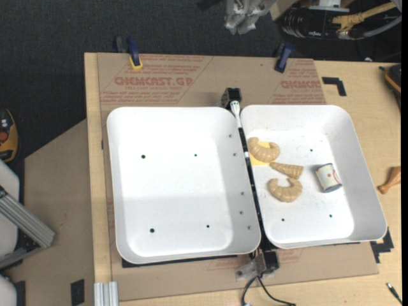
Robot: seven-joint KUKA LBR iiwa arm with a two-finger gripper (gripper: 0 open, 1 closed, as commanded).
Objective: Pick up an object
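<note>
The gripper (pixel 245 8) hangs at the top edge of the view, above the dark floor beyond the far edge of the bench (pixel 191 75), well apart from both bins. It appears as a pale grey, blurred metal assembly pointing downward; whether it is open or closed cannot be told, and nothing is visibly gripped in it. Little of the arm behind it can be made out among the clutter at the top right.

The right bin (pixel 357 190) carries all the loose objects, gathered in its left half. A tan curved piece (pixel 263 150) lies nearest the bin's left wall, toward the far side, with a small yellow flat scrap (pixel 256 161) touching its near side. Just nearer the bin's centre rests a tan cone-shaped piece (pixel 287 169), pointing left. Below that, toward the near edge, lies a second tan curl (pixel 284 190). To the right of the cone, about mid-bin, a small grey-and-white cylinder (pixel 327 177) lies on its side.

The left bin (pixel 127 171) sits flush against the right one along a dark hinge-like seam. Two blue clamps (pixel 134 53) grip the bench's far edge.
</note>
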